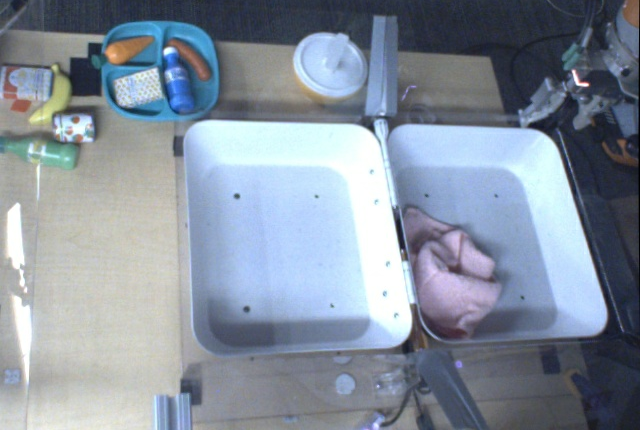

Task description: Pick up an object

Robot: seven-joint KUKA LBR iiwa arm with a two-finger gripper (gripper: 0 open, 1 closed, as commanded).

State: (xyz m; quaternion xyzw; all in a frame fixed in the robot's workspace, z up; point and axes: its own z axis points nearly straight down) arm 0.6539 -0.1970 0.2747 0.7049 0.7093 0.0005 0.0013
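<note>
A crumpled pink cloth (453,278) lies in the right bin (560,218), against its near-left corner. My gripper (562,108) hangs beyond the right bin's far-right corner, outside its rim and well away from the cloth. Its two fingers stand apart, open, with nothing between them. The grey arm with its orange band (630,13) comes in at the upper right edge.
The left bin (290,228) sits beside the right one, with a metal divider bar (381,68) at the far seam. On the bench behind are a white-lidded yellow tub (330,66), a teal divided plate (160,68) with toy food, a banana (52,96), a can (74,127) and a green bottle (40,152).
</note>
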